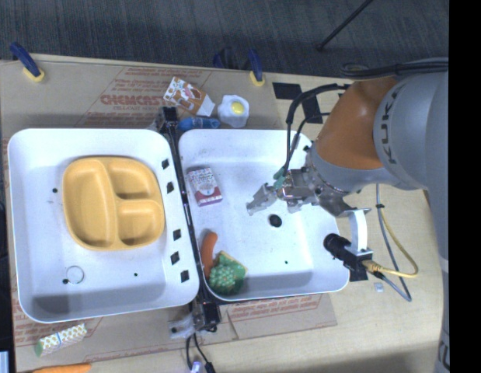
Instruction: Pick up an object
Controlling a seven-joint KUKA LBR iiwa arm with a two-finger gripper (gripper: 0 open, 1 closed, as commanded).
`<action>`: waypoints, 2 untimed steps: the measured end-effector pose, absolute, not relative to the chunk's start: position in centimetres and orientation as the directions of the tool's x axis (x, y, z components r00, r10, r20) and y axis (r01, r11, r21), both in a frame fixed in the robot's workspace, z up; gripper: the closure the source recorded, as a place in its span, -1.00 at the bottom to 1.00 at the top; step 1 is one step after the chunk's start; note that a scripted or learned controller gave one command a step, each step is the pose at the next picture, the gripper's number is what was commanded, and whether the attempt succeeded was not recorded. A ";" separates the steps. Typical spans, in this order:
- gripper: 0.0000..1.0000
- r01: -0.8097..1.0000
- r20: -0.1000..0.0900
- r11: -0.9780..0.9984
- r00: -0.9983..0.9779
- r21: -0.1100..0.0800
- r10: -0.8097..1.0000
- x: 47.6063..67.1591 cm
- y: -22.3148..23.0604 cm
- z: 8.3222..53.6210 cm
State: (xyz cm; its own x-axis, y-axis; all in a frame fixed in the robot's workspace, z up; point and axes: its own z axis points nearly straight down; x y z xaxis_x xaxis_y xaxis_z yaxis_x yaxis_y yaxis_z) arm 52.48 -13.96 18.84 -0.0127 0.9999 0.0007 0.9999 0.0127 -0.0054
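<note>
Tool just above small black object

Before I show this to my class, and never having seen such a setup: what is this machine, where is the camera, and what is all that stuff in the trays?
This is one picture, taken by a fixed camera above the bench, looking down at a slant. The grey arm with the orange band is a robot reaching in from the right. Its gripper hangs over the right bin; I see nothing held in it. That bin contains a small red packet, a carrot and a green knitted toy. The left bin holds a yellow divided plate. Beyond the bins, on the cardboard, lie a snack pack and a yellow-and-white object.
</note>
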 end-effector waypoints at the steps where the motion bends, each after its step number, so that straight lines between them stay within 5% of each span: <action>1: -1.00 0.997 0.001 -0.074 0.074 -0.006 0.997 52.0 -9.5 9.1; 2: -1.00 1.000 0.001 -0.018 0.018 -0.003 1.000 55.6 -9.1 9.2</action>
